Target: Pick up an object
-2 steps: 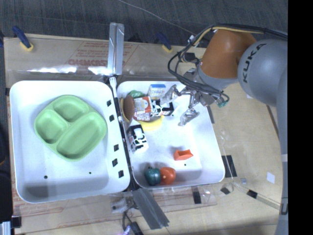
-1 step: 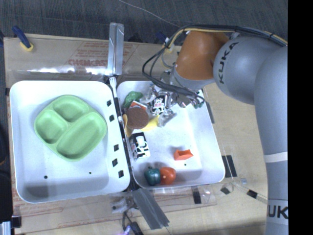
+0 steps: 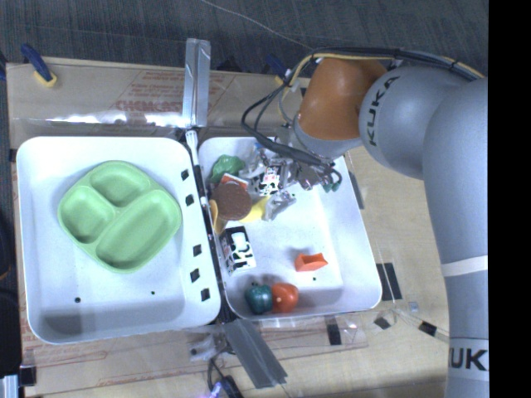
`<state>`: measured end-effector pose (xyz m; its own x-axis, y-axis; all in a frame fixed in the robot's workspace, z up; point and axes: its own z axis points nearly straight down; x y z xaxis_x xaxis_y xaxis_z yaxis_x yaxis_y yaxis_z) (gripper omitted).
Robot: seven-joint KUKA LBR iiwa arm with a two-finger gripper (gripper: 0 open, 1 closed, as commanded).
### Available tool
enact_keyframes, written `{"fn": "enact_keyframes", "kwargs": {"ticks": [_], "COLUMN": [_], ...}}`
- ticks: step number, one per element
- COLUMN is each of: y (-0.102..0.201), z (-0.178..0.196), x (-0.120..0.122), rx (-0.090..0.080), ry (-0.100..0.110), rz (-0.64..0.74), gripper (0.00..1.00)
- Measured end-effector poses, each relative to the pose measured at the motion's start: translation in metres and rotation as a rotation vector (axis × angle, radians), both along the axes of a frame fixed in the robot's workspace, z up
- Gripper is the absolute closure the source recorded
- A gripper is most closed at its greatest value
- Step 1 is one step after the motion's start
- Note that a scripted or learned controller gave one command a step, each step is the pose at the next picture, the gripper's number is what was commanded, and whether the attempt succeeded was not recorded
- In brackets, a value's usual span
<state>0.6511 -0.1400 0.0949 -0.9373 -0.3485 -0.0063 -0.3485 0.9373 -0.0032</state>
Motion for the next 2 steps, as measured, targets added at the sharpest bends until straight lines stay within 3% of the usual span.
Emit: {"fn": "enact_keyframes", "kwargs": {"ticks": [1,2], "y": [0.002,0.002], "z": [-0.002,0.01], "x": [-0.018,-0.016], "rx": [0.001,-0.002], "ry": [0.004,0.0], "rz": [-0.019,-0.014], "gripper": [0.0,1.0]}}
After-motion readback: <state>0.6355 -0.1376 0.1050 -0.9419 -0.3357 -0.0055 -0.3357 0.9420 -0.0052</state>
